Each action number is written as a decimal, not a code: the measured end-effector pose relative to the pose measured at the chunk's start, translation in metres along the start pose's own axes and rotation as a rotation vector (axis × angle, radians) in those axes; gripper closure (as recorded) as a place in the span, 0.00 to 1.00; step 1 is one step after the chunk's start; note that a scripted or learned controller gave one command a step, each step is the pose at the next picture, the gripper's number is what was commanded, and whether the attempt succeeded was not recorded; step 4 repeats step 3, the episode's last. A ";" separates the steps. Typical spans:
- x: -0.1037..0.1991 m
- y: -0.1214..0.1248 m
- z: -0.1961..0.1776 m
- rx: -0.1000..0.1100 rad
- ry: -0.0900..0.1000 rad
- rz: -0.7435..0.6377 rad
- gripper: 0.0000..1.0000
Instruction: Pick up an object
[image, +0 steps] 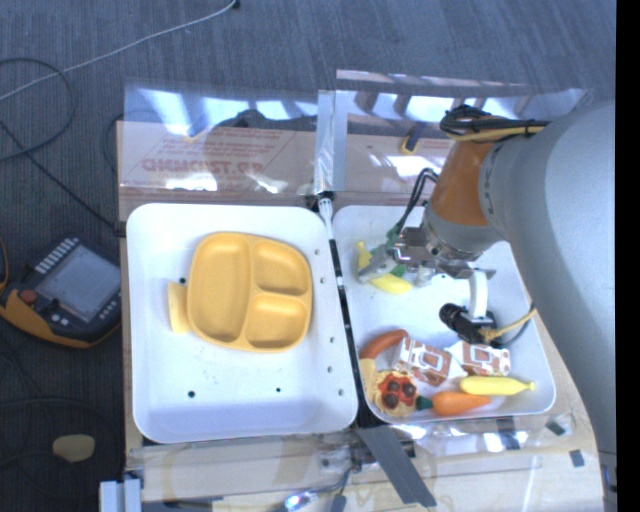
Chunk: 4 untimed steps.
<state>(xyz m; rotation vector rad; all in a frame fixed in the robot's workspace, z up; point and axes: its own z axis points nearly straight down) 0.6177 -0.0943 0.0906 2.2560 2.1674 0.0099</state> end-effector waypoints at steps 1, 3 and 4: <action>0.000 0.000 -0.009 0.001 -0.003 -0.002 1.00; -0.043 0.046 -0.132 0.016 -0.001 0.081 1.00; -0.043 0.046 -0.132 0.016 -0.001 0.081 1.00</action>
